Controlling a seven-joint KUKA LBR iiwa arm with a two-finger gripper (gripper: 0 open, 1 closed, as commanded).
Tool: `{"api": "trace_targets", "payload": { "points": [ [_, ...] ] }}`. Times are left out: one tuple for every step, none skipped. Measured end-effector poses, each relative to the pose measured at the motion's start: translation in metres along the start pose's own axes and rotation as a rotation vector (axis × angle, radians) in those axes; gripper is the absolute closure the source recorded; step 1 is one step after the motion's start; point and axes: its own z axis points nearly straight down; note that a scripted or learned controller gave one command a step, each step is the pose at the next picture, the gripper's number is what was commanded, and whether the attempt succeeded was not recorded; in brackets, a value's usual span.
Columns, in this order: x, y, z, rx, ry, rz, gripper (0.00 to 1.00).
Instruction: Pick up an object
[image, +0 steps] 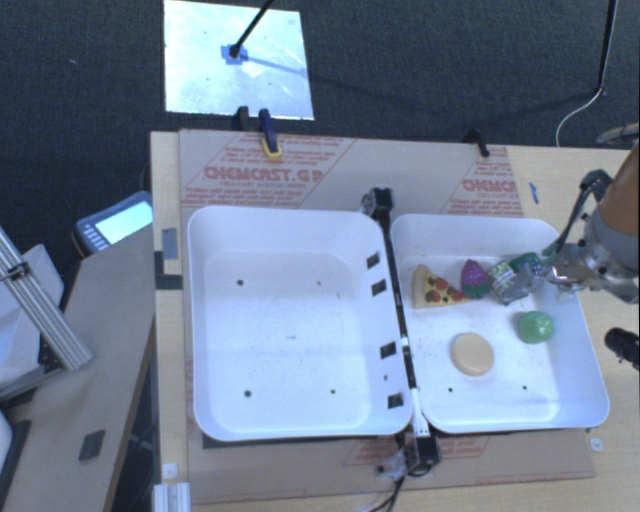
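- Right bin (585, 400): shallow, white, on the worktop (330, 160); it held all the loose items. The left bin (215, 400) sat beside it, the two meeting along a central divide.
- Pizza-slice toy (436, 289): flat wedge, lying near the right bin's left wall. Judged light and rigid plastic; so thin that a grip across its edges would be awkward.
- Purple-and-green piece (474, 277): small and rounded, touching or just beside the pizza slice's right end. Judged light and hard, perhaps slick.
- Grey-and-green item (514, 277): irregular, against the purple piece; material could not be told.
- Green lump (535, 326): rounded, lying alone near the right wall. Judged light and possibly soft; best taken across its middle.
- Tan disc (472, 354): low, round and domed, well apart from the others at mid-bin. Judged light and firm; its open surroundings made it the easiest candidate, taken across its width.
- Tool (556, 266): at the right bin's upper right, close to the grey-and-green item. Whether it was released or clenched could not be told, nor whether it touched that item; nothing was visibly lifted.
- Arm (615, 235): grey, reaching in from the right.
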Motion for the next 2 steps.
{"api": "trace_targets", "payload": {
  "points": [
    [-0.019,0.094,0.005,-0.009,-0.003,-0.004,0.0],
    [0.02,0.115,0.112,0.004,0.002,-0.005,0.0]
  ]
}}
